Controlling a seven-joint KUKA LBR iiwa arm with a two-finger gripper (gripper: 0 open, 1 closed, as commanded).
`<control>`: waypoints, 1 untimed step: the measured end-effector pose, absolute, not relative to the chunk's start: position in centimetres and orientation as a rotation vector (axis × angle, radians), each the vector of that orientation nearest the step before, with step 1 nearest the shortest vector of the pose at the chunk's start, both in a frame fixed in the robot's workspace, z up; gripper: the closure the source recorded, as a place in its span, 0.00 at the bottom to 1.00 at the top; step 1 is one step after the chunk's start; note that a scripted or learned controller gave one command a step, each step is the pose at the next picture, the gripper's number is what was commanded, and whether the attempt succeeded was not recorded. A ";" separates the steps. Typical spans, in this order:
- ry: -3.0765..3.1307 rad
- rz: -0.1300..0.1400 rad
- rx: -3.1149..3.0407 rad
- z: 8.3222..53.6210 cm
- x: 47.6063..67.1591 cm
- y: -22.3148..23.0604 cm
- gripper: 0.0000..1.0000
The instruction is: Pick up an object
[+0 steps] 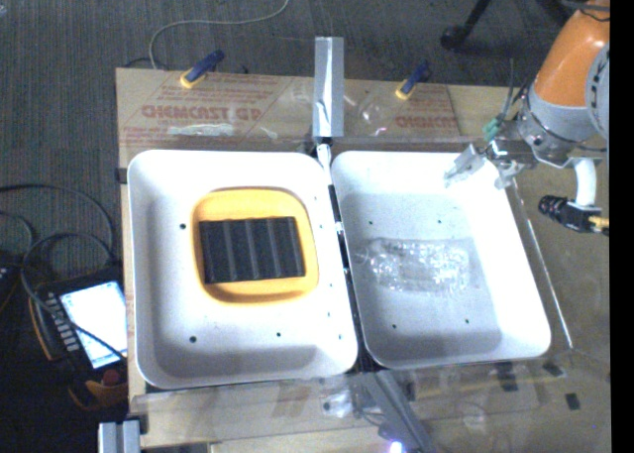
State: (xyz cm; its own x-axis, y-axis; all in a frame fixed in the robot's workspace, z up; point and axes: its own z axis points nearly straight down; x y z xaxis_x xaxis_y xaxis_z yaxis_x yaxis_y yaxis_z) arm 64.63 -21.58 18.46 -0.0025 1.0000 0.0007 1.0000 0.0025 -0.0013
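Hanging over the far right corner of the right bin [515, 337], the tool [474, 164] sits at the end of the grey arm with its orange band [575, 64], which reaches in from the right. Whether it is released or clenched I cannot tell; the tip is small and pale against the white bin wall, and nothing can be made out in it.

Two things lie on offer. In the right bin, near its middle, lies a crumpled clear plastic item [418, 265], perhaps a bottle or wrapper; it is hard to read against the white floor. It lies well apart from the tool, nearer and to the left of it. In the left bin [158, 342] rests a yellow tray with a dark ribbed insert [255, 246], flat and roughly centred.

Judging by this, the task is barely begun: both objects rest on their bin floors, and no grasp has been made. What is left is nearly everything: choosing a target, moving over it, descending, closing and lifting. The clear item is the closer candidate, though its thin, shapeless form may slip or crush. The counter [149, 114] beyond the bins carries two blue-and-yellow clamps [201, 67].
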 end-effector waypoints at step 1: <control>-2.178 0.003 -2.259 12.1 65.2 -21.9 0.00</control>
